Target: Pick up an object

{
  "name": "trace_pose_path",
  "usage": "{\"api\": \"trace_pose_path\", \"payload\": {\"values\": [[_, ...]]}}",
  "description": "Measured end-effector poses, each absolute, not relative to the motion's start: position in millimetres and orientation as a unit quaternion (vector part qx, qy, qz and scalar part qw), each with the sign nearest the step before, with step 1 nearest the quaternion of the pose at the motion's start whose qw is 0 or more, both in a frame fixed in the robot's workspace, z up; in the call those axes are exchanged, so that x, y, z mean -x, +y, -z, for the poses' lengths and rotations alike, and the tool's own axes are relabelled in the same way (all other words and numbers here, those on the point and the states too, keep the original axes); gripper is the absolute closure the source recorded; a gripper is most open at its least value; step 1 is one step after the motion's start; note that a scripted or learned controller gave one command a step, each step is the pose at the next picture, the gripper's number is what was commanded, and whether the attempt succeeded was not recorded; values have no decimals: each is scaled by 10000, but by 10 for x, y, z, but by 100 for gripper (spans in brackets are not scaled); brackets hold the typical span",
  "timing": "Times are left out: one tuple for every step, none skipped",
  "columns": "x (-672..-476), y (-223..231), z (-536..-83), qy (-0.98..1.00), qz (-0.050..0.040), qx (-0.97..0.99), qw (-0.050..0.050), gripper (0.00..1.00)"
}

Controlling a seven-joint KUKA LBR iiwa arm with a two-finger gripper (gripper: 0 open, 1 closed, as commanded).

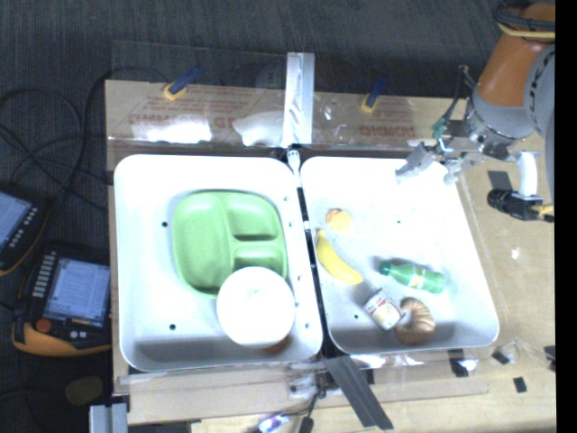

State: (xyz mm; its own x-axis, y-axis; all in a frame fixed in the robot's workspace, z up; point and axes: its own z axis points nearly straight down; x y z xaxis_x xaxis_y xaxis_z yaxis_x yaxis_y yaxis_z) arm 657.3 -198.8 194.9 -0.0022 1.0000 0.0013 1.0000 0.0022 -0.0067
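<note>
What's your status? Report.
Gripper over right bin's far corner, holding nothing. Banana, green bottle untouched in bin. Path clear.

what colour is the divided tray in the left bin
Light green; the divided tray shows clearly in the camera view, partly under a white bowl.

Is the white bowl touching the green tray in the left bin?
Touching. The camera view shows the white bowl overlapping the green tray's near corner.
</note>
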Motion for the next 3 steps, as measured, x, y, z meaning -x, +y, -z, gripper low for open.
{"api": "trace_pose_path", "payload": {"values": [[-5745, -2004, -1461, -6607, -36, 7506, 25, 0], [-5167, -1740, -1211, -6591, -28, 7520, 35, 0], [-5157, -1596, -881, -7907, 6, 6121, -45, 0]]}}
